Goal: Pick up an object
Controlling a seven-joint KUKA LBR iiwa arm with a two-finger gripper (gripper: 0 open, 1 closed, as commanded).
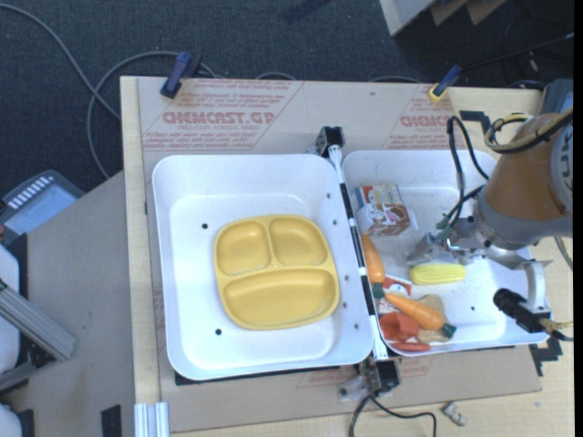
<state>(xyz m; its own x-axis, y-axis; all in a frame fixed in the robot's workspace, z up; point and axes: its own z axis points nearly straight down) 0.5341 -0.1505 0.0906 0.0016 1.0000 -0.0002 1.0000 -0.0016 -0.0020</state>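
The tool [444, 240] is low in the right bin [401, 165], at the end of the grey arm [524, 198] that comes in from the right. It sits just above a yellow corn cob [437, 273], close enough that contact may exist, though the slant of the view does not settle it, and I cannot tell how the tool is set, apart or together. Nothing can be seen lifted off the bin floor. The corn cob lies flat near the middle of the right bin. Left of it, along the bin's inner wall, lies a slim orange carrot [373, 259]; a second, thicker carrot [415, 309] lies at the front of the bin over some red pieces [397, 331]. Toward the back sits a small packet [383, 209] with a red and brown picture, its print too small to read. The left bin [182, 185] holds a yellow divided plate [275, 270] with three compartments. On the counter [228, 112], red lettering on the brown sheet behind the bins reads "CHEMCAST G.P", and repeats, partly hidden, at the right.
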